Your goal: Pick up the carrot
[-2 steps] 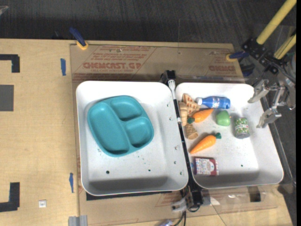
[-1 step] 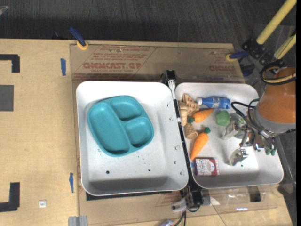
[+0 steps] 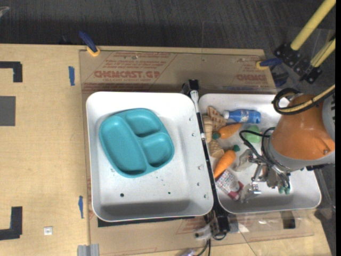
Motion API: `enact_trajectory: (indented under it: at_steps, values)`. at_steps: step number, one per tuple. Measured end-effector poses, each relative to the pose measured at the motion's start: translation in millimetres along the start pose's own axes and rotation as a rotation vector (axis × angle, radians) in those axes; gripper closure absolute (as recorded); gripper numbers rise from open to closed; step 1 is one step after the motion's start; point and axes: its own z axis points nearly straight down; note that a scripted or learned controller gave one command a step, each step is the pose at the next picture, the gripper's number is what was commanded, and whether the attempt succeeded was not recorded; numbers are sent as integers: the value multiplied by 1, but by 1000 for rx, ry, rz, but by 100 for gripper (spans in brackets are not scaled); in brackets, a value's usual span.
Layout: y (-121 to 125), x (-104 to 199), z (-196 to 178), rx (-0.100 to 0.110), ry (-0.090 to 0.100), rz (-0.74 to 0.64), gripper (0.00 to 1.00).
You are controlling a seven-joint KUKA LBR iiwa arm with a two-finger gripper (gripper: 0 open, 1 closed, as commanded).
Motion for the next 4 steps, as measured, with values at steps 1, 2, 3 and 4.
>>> enact_trajectory:
  at_steps: [1, 2, 3, 4]
  values:
    - [72, -99, -99, -4, -2, 20, 0]
    - [7, -56, -5, -7, -2, 334, 0]
    - [11, -138, 4, 3, 4, 565, 0]
    - [21, -160, 5, 22, 28, 829, 0]
